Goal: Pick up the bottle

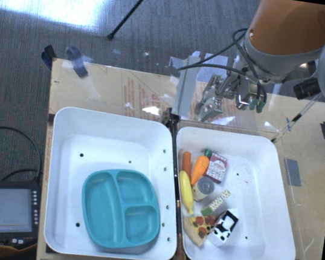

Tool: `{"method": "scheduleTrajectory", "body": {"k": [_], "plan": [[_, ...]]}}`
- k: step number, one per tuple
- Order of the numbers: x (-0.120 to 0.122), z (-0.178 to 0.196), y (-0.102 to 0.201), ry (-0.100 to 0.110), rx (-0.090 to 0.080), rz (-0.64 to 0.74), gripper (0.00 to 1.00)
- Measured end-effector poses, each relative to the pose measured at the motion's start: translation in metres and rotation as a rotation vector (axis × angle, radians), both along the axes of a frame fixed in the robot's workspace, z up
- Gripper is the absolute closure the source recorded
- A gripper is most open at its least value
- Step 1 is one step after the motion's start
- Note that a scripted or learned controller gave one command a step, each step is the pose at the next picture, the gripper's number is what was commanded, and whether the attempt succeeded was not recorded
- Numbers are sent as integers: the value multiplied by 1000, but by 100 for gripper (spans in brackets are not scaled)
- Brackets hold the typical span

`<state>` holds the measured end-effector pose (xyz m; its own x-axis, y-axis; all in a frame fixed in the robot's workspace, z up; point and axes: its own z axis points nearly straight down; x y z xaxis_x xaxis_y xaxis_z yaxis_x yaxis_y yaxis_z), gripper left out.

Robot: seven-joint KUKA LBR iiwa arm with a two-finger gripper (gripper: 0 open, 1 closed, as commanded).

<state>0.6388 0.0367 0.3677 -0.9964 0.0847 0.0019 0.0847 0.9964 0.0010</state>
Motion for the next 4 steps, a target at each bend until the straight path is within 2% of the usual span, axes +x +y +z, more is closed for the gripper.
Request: {"method": "scheduleTrajectory", "body": {"k": [1,3,4], "plan": [[1,67,38,-3,1,61,100],[8,68,66,-5,2,411,100],[7,68,83,-6,2,510,100]]}}
